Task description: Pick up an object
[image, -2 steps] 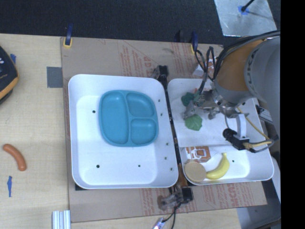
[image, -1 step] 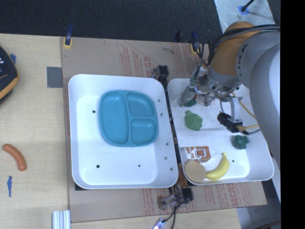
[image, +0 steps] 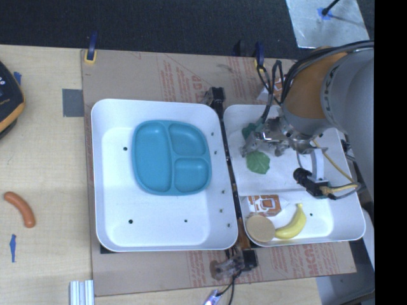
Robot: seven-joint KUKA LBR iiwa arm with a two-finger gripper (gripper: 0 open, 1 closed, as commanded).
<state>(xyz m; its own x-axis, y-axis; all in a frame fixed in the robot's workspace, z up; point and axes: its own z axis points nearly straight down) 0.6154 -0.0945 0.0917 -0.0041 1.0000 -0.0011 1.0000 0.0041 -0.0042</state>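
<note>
In the right bin (image: 343,230), my gripper (image: 256,142) reaches down at the bin's upper left, just above a green leafy toy (image: 259,163). The toy lies on the bin floor right below the fingertips. A yellow banana (image: 292,223) lies near the bin's front edge, beside a round tan disc (image: 259,228) and a small orange-and-white card (image: 264,204). The grey arm with its orange band (image: 311,91) covers the bin's upper right part.
The left bin (image: 108,170) holds a blue sectioned plate (image: 172,156). A toy sausage (image: 20,208) lies on the bench far left, outside the bins. Black cables (image: 315,182) loop from the wrist over the right bin's middle.
</note>
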